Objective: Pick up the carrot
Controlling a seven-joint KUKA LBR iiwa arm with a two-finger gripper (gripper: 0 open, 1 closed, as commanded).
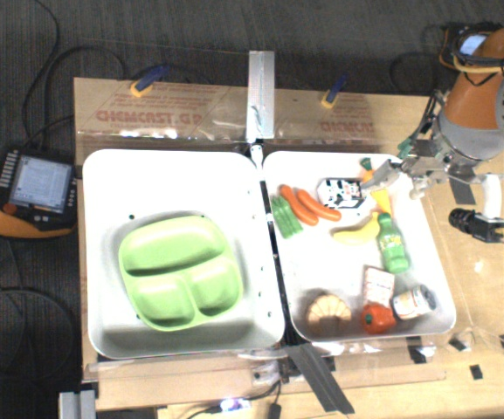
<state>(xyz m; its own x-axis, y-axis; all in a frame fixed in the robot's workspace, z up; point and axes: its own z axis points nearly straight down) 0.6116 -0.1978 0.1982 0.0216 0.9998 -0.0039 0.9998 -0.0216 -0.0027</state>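
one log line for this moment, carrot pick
stage: approach | gripper: over right bin's far right corner | carrot: lying in right bin, beside cucumber, not held | tray: left bin

A wooden bench (461,321) stands on dark carpet (147,16).

kuka iiwa arm (476,94), camera view from above: a rounded orange band sits over a pale grey wrist section, with a blue-lit ring at the top of the arm. dark cables loop around the upper joint. below the wrist, a silvery metal gripper (390,175) assembly of flat, angular plates. a black cylindrical part, possibly a fitting or connector, lies just beside a white section.
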